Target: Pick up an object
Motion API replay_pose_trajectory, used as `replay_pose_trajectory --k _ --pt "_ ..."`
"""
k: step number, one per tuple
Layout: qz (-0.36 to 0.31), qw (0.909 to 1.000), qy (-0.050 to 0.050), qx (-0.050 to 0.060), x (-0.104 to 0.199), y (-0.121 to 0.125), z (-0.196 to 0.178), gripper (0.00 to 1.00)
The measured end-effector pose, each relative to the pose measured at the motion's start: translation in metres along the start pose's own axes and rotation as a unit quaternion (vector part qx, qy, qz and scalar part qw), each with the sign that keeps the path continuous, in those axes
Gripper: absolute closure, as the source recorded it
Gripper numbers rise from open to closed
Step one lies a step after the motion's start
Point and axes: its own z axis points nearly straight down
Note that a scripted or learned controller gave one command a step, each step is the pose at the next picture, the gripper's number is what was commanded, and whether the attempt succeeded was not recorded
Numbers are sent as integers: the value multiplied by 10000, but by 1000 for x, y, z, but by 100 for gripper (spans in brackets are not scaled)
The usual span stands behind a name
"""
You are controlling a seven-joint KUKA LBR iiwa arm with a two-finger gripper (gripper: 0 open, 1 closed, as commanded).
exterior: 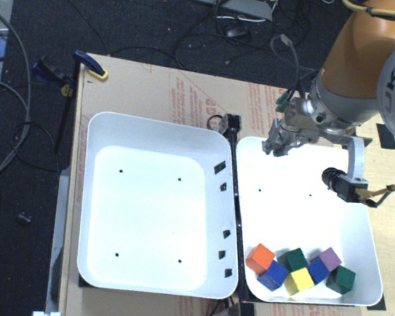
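Several small cubes lie bunched at the near edge of the right bin [364,223]: an orange cube [261,258], a blue cube [274,275], a yellow cube [300,281], a dark green cube [292,259], a purple cube [329,259] and another green cube [342,278]. My gripper [276,146] hangs over the far left corner of that bin, well away from the cubes. Nothing shows between its fingertips.
The left bin [96,197] sits beside the right one, with a black divider with clips [230,195] between them. A small black camera on a bracket [341,181] sticks out from the wrist. Cables and a clamp [90,64] lie beyond the bench's far edge.
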Motion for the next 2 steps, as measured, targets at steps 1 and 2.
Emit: replay_pose_trajectory --k 1,2 --pt "0 10000 -1 9 55 -8 22 100" --pt "-2 10000 -1 8 110 -27 38 100"
